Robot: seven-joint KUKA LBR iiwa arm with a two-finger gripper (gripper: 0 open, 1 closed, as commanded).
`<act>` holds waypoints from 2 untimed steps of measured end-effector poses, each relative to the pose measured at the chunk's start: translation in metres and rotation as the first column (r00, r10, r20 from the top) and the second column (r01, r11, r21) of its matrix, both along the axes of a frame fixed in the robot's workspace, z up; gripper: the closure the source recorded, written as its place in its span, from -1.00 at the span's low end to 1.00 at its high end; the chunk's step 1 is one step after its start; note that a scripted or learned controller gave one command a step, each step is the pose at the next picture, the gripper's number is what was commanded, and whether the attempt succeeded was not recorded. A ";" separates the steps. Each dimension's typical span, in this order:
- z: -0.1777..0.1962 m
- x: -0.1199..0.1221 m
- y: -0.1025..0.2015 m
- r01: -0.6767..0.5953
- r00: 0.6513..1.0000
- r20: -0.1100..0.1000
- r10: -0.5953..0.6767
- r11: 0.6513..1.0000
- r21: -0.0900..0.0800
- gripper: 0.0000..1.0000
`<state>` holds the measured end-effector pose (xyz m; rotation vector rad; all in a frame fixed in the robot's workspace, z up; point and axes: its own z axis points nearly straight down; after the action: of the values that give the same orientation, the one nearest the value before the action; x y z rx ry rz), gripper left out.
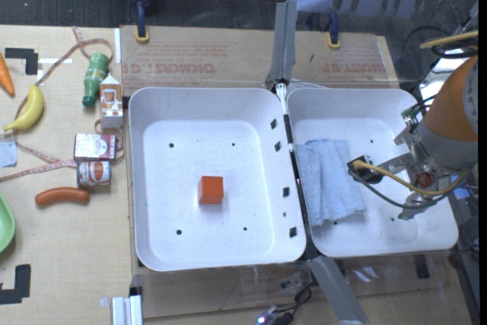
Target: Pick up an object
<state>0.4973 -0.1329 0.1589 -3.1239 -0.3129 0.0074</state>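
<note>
An orange cube (211, 189) sits alone near the middle of the left white bin (152, 240). A pale blue cloth (329, 179) lies crumpled in the left half of the right white bin (380, 240). My gripper (412, 199) hangs over the right side of the right bin, to the right of the cloth and apart from it. The wrist and its fittings hide the fingers. The cube is far to the gripper's left, across the divider.
The raised rims where the two bins meet (288, 164) run between them. On the bench to the left lie a banana (27, 109), a green bottle (95, 76), a small carton (111, 101), a can (95, 173) and a sausage (62, 197).
</note>
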 end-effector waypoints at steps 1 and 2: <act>0.086 0.005 -0.066 -0.085 0.996 0.002 0.085 0.996 -0.002 -1.00; 0.119 -0.020 -0.090 -0.004 1.000 0.002 0.004 1.000 -0.002 -1.00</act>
<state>0.4777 -0.2224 0.2776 -3.1256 -0.3189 0.0049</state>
